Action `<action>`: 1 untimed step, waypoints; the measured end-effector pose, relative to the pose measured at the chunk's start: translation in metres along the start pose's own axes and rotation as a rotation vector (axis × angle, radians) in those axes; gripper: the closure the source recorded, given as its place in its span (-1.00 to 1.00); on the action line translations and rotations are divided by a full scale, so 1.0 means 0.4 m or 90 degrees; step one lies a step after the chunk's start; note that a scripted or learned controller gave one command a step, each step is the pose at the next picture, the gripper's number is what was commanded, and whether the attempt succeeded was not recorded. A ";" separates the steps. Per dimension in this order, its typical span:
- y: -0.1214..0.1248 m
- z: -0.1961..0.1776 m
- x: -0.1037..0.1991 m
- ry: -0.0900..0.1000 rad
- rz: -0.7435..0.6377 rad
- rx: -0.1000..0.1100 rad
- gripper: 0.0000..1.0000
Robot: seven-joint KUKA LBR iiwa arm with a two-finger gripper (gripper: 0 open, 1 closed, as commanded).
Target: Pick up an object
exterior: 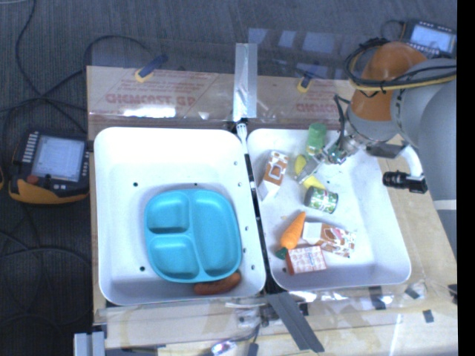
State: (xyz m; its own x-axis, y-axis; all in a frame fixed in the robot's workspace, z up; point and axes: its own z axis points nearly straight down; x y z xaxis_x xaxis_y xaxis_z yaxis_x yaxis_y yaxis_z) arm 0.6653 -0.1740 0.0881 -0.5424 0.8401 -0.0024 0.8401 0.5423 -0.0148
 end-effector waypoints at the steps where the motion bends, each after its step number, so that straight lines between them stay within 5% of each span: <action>1: 0.000 0.000 0.000 0.000 0.000 0.000 -1.00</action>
